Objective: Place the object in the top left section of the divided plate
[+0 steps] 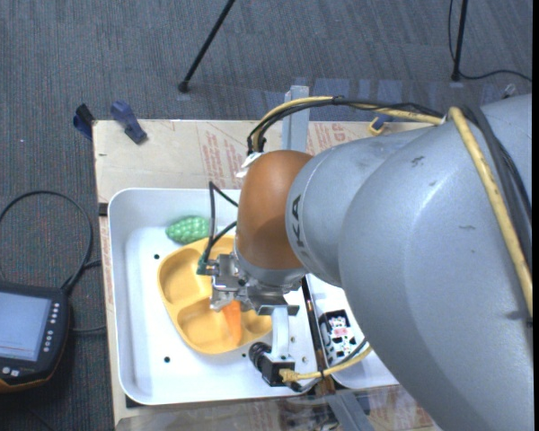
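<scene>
We see the claw (227, 305) over the yellow divided plate (181, 281), apparently gripping an orange object (232, 323); a green object (188, 230) lies at the plate's 12 o'clock rim.

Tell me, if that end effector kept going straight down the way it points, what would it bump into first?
Most likely the yellow divided plate right beneath it. The end effector points down over the plate, with an orange object at its tip, so that would touch first. Depth is hard to judge from this slant.

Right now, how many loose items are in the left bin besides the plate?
2: a green object beside the yellow plate, an orange object on it. The arm may hide others.
</scene>
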You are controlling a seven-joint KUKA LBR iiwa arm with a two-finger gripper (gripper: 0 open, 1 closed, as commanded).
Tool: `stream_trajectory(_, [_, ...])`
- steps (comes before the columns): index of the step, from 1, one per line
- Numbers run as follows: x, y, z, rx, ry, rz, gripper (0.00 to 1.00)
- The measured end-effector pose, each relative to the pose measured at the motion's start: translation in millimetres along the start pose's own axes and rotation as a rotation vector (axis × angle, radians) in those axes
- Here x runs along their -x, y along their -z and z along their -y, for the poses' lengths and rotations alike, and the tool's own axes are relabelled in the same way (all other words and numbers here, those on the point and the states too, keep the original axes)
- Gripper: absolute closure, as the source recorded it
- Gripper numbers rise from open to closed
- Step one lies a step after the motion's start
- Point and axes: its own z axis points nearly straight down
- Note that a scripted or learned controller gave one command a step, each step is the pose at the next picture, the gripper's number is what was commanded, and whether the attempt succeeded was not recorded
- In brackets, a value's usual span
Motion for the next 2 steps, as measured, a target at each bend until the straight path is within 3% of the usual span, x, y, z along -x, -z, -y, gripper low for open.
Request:
stream_trajectory(1, [13.0,51.6,-37.2,0.006,-0.359,-0.003,1.00])
stream_trajectory(2, [-61.9,89.5,-75.8,0.007,-0.417,-0.005,1.00])
